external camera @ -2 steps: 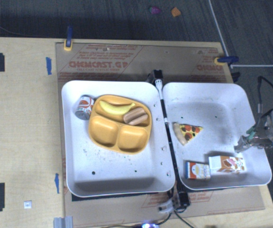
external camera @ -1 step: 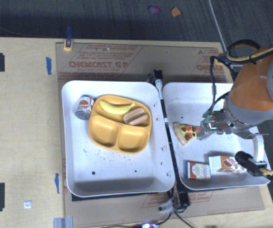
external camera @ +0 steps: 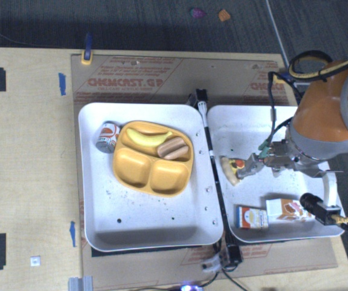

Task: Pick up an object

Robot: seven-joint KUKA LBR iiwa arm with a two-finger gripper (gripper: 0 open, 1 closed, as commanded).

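Over the right bin (external camera: 319, 117), camera view: arm enters from the right, orange band above the wrist, end effector (external camera: 251, 165) low near the bin floor at the bin's left side. Just at its tip lies a small pizza-slice toy (external camera: 232, 170), pale wedge with a red and orange patch on the side nearest the fingers. It appears to touch or sit just under the fingertips; whether it is actually between them cannot be told, and the finger opening cannot be told either. No confirmed hold.

Judged step: final approach or closing on the slice, lift not yet made. Next move calls for the fingers to straddle the wedge, close, then rise straight. The slice looks thin and flat, so a slip is likely.

Below and right of the end effector, well apart: a carton (external camera: 275, 214) lying on its side. Far left, in the other bin (external camera: 101, 223): yellow divided tray (external camera: 153, 158) with banana (external camera: 145, 138) and sausage (external camera: 173, 149), a can (external camera: 107, 137) just beside it.
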